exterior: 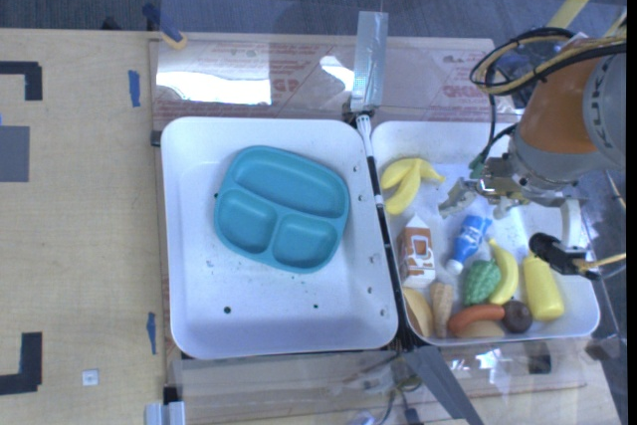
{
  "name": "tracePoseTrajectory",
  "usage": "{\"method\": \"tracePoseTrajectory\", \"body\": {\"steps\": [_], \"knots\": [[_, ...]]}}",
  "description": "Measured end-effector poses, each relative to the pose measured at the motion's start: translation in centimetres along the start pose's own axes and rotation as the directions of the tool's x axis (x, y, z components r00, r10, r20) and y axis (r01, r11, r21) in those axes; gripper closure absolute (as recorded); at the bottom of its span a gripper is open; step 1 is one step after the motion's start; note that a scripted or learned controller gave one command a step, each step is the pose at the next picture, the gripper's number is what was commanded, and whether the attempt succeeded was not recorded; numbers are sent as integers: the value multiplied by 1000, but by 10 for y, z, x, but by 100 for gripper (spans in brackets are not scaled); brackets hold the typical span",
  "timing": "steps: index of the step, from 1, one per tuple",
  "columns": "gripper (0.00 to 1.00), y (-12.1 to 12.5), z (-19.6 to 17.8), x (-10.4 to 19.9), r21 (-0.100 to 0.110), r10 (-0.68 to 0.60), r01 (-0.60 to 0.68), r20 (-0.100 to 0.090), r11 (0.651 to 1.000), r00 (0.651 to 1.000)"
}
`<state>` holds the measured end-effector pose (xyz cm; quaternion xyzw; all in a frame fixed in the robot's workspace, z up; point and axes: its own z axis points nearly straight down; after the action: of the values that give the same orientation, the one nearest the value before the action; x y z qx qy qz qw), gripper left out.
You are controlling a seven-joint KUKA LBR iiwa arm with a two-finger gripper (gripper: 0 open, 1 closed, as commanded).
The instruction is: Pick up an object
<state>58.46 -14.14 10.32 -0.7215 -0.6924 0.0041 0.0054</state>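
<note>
The arm [567, 114] reaches in over the right bin [453, 139], and its gripper [480, 197] hangs just above the blue bottle [471, 237] — fingers spread, with nothing between them. Around that bottle the toys crowd the bin: a bunch of bananas [406, 180] lies up and to its left, against the wall shared with the left bin [189, 244]; a small white carton with a brown label [417, 256] stands just to its left; a green leafy vegetable [482, 281] sits just below it, touching a single yellow banana [506, 272]. Further from the bottle, along the bin's near edge, lie a carrot [476, 317], a dark round piece [517, 316] — perhaps a plum, too small to tell — and a yellow bottle [542, 289]. The blue divided plate [282, 207] rests alone in the left bin, well apart from the bottle.
</note>
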Motion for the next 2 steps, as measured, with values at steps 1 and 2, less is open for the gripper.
{"method": "tracePoseTrajectory", "body": {"steps": [1,2], "knots": [[0,-63,17,-17,-18,103,-103,0,994,995],[100,-61,6,-18,-25,105,-105,2,994,994]]}}
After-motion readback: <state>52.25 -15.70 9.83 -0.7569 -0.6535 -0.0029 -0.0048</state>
